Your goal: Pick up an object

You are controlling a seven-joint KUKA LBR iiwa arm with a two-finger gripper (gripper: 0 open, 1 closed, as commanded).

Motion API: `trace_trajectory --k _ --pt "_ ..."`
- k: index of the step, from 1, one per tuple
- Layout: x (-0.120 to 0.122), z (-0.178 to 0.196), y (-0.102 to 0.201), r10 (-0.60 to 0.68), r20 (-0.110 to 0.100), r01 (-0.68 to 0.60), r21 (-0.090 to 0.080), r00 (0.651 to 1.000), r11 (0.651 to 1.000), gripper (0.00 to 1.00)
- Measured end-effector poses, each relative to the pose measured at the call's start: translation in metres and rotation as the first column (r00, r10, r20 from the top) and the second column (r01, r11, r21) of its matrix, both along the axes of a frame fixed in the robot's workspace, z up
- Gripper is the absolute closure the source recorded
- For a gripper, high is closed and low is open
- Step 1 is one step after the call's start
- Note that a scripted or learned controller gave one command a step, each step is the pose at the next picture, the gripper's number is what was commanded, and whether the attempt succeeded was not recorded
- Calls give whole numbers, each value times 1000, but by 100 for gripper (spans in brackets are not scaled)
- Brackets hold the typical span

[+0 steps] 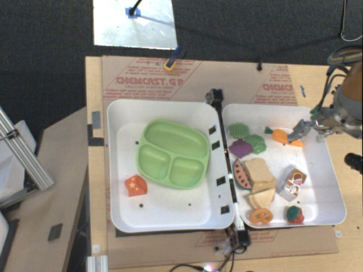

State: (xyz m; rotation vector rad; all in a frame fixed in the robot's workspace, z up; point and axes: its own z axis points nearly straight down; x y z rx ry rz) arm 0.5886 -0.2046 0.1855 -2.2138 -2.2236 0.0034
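Observation:
My gripper [300,130] hangs low over the far right part of the right bin [332,191], coming in from the right edge. It is right beside an orange toy carrot [280,135], at the carrot's right end; I cannot tell whether they touch. Nothing shows as lifted. Also in this bin lie a green bumpy piece [239,130], purple grapes [241,148], a watermelon slice [243,175], two bread slices [261,174], a small carton [294,183], an orange slice [261,216] and a strawberry [294,214].
The left bin [122,208] holds a green divided plate [173,153] and a red block with a yellow star [136,186]. A black divider [224,157] runs between the bins. The bin walls rise around the toys.

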Motion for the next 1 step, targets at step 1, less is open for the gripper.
trace_trajectory --k 1 --pt "2 -67 2 -1 -5 1 2 1000 1000 0"
